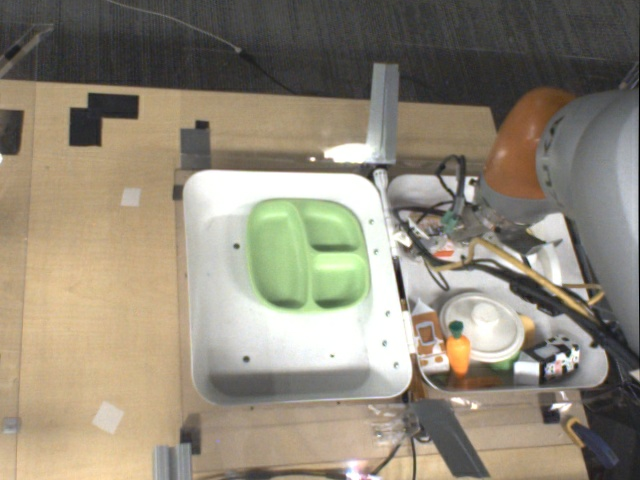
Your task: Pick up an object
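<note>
The right bin holds several small objects: a white round bowl, an orange carrot-shaped toy with a green cap, a small brown box, a green piece and a black-and-white item. My gripper hangs low over the far left part of this bin, wrapped in cables, behind the bowl. Cables and the wrist hide what lies under it.
The left bin carries a green divided plate. A metal post stands behind the seam between the bins. The grey arm with its orange band covers the right bin's far right corner.
</note>
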